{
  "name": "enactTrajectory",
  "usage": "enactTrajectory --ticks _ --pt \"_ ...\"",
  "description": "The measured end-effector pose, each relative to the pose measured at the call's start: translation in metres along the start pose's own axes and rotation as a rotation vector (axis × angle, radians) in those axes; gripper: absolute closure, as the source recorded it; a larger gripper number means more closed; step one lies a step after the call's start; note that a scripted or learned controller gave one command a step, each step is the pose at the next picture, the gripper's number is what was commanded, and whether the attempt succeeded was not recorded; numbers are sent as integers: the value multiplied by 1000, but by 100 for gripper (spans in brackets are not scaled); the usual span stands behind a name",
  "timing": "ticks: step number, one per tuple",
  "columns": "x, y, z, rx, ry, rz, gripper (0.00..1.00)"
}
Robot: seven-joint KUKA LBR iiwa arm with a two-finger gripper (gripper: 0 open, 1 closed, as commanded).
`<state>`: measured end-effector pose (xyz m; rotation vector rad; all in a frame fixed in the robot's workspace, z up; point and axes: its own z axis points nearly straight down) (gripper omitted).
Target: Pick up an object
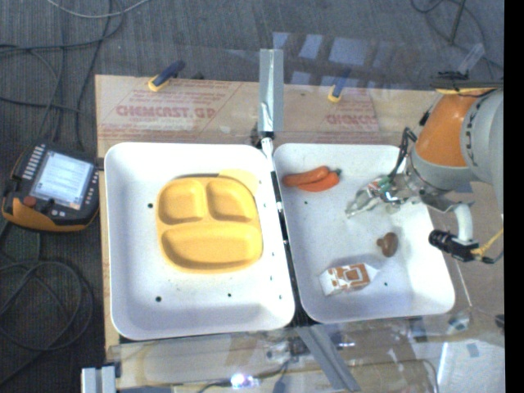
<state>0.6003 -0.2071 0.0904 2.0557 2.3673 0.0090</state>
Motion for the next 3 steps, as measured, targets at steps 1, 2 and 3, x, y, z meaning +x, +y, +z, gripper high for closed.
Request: enactTrajectory --ticks 1,2,3 --pt "24 52 2 0 -6 39 0" --pt "23 52 -7 2 -10 37 100" --pt "77 38 -121 13 0 104 100"
